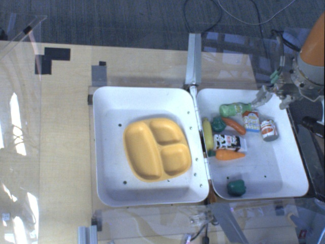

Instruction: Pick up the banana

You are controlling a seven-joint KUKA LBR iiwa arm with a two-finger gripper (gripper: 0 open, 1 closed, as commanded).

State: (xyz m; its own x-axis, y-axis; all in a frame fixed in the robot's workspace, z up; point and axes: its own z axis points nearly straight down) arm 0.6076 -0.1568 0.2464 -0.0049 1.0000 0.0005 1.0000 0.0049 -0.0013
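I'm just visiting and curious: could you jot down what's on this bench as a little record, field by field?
left bin: holds a yellow divided tray
right bin: holds the food items
banana: lies along the right bin's left wall
beside the banana: a black-and-white carton, two carrots
farther back: a green bottle, two small cans
near front: a dark green item, apart from the rest
gripper: over the right bin's back right corner, away from the banana

Camera position: single fixed overhead view.
You look down at a slant on both bins [101, 151]; the arm [312, 55] enters from the right.
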